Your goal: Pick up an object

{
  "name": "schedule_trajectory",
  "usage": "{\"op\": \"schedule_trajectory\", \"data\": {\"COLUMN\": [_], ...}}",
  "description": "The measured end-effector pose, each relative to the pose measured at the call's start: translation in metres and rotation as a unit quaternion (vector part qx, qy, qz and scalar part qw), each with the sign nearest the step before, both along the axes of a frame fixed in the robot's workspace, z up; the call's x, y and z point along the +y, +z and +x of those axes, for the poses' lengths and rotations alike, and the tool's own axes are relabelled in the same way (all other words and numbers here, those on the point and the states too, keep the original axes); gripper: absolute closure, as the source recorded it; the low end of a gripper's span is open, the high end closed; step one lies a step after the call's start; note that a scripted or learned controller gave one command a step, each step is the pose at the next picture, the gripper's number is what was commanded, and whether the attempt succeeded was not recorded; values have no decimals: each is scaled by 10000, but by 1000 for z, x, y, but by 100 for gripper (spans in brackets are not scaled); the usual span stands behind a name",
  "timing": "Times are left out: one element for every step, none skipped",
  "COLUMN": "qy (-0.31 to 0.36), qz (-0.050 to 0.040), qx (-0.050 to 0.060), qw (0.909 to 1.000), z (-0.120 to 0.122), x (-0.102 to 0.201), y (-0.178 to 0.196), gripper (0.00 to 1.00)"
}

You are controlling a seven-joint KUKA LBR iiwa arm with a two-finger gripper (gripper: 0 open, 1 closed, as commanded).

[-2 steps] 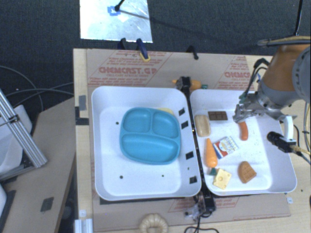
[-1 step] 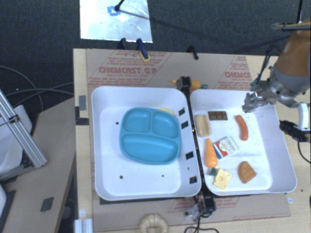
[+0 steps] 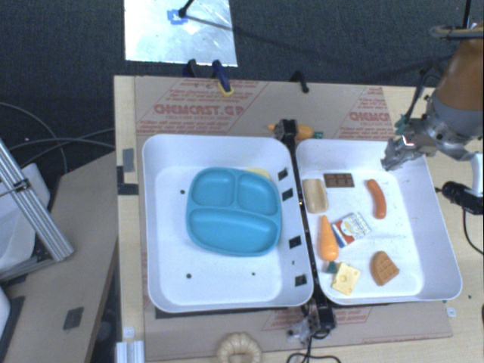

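Note:
The right bin (image 3: pixel 435 225) holds several toy foods: a brown chocolate bar (image 3: pixel 339 179), a tan bread roll (image 3: pixel 314 195), a red sausage (image 3: pixel 376 198), an orange carrot (image 3: pixel 327 239), a small red, white and blue carton (image 3: pixel 349 228), a yellow cheese wedge (image 3: pixel 346 278) and a brown waffle (image 3: pixel 384 268). My gripper (image 3: pixel 396 157) hangs over the bin's far right corner, up and to the right of the sausage and apart from every item. Nothing is visibly between its fingers.
The left bin (image 3: pixel 162 203) carries a blue divided plate (image 3: pixel 233 210) with something yellow peeking out behind it. A black hinge strip (image 3: pixel 296 203) runs between the bins. A beige ring (image 3: pixel 240 348) lies on the bench front, and an orange item (image 3: pixel 304 132) sits behind the bins.

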State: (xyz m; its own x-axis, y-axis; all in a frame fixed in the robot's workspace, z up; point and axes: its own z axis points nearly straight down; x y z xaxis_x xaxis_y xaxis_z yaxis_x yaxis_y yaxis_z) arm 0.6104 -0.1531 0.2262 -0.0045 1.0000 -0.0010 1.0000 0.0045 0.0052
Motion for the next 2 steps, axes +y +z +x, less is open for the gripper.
{"op": "schedule_trajectory", "data": {"qy": [22, 29], "qz": [8, 14], "qx": [11, 7], "qw": [10000, 10000], "z": [12, 20], "x": [46, 100], "y": [-8, 5], "gripper": [100, 100]}}
